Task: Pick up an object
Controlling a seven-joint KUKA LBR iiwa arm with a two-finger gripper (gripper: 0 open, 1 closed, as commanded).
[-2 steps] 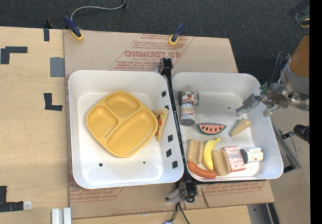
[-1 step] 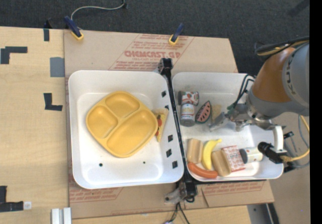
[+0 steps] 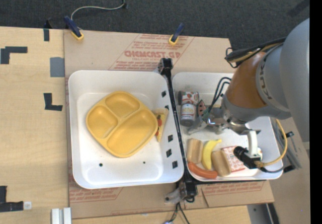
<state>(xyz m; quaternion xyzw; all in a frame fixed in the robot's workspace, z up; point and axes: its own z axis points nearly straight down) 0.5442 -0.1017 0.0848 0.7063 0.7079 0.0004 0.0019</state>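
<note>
- You have two shallow white bins side by side on a cardboard sheet; the left bin (image 3: 80,132) is glossy plastic with rounded corners, the right bin (image 3: 274,173) the same, and a black divider strip (image 3: 173,117) runs between them.
- In the left bin lies a yellow tray (image 3: 121,123) — smooth, moulded, three compartments, turned at a slant; a small yellowish piece (image 3: 161,123) sits just beside it against the right wall.
- In the right bin you see a small can (image 3: 188,107) with a red-and-white label, lying on its side; its long axis runs roughly toward and away from you in the view.
- Nearer the front edge: a bread roll (image 3: 194,150), a banana (image 3: 209,151) with its long axis roughly up the picture, a red sausage (image 3: 203,170) lying slantwise along the front wall, and a tan block with a pink-and-white packet (image 3: 234,159) touching it.
- The grey arm with its orange band (image 3: 245,84) reaches in from the right — it covers much of the right bin's middle; the gripper (image 3: 215,120) sits low, just right of the can.
- You cannot tell how the jaws stand, nor whether they have anything; dark cables crowd the wrist.
</note>
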